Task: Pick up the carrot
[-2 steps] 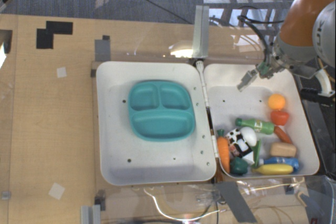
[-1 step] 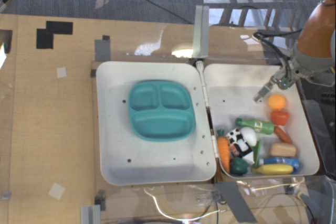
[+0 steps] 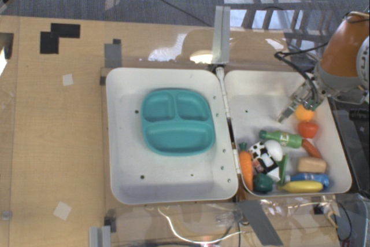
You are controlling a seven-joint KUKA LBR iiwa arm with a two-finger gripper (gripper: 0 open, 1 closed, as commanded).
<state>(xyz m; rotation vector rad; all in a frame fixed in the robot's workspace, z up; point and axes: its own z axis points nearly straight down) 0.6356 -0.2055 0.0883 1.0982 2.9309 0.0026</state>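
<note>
Carrot (image 3: 246,167): lies along the right bin's (image 3: 254,89) left wall, near its front-left corner, touching the cow toy (image 3: 267,157).
Fingers (image 3: 298,103): spread open, gripping nothing, near the right edge.
Approach: probably descend along the wall, avoiding the cow toy.

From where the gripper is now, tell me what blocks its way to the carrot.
The green bottle and the black-and-white toy lie between the gripper and the carrot, which rests against the bin's left wall.
</note>
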